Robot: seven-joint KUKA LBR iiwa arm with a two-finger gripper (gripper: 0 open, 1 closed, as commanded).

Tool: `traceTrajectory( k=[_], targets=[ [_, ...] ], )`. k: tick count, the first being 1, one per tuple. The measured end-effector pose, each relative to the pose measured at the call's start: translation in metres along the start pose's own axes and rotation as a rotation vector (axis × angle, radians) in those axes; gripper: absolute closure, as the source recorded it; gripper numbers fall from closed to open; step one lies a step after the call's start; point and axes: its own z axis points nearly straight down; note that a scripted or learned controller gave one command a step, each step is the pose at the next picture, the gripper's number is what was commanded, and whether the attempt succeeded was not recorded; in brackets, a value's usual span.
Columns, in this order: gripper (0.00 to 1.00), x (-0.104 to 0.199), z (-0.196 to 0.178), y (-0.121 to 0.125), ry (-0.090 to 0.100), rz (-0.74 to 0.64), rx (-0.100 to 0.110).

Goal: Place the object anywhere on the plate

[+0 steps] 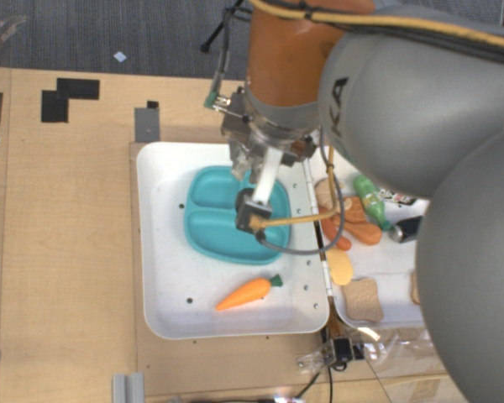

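The gripper [244, 168] is seen hanging over the far part of a plate [218, 225]; whether it is open or closed cannot be told, since it is masked by the wrist above it, and nothing is seen held in it. The plate is teal, smooth and rounded at the corners, and is split by low ridges into compartments; it lies directly beneath the gripper in the left bin [151, 250]. The carrot [250, 292] is found nearer the camera than the gripper, on the white bin floor just clear of the plate's near edge. It is a glossy orange toy, tapered to a point at the left, with a small green top at the right, and it is laid slightly aslant. To the right of the gripper, beyond the wall shared by the two bins, the right bin [386, 269] is crowded: a green bottle [370, 198], orange pieces [359, 229], a flat yellow disc [340, 269] and a tan, rough-looking bread slice [363, 299] are gathered there. Much of that bin is hidden by the bulky grey arm [420, 99], by which the view is crossed from the right. The bins are carried on a pale wooden bench [67, 242], on which black patches [67, 97] are marked far to the gripper's left.
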Motion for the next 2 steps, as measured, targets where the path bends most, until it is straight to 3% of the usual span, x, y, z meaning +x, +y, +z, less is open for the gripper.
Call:
traceTrajectory(
  k=[1,2],
  targets=[
    [0.0,-0.0005,0.0047,-0.0006,-0.006,0.0,0.006],
    [0.0,-0.0005,0.0048,-0.0006,-0.006,0.0,0.006]
  ],
)
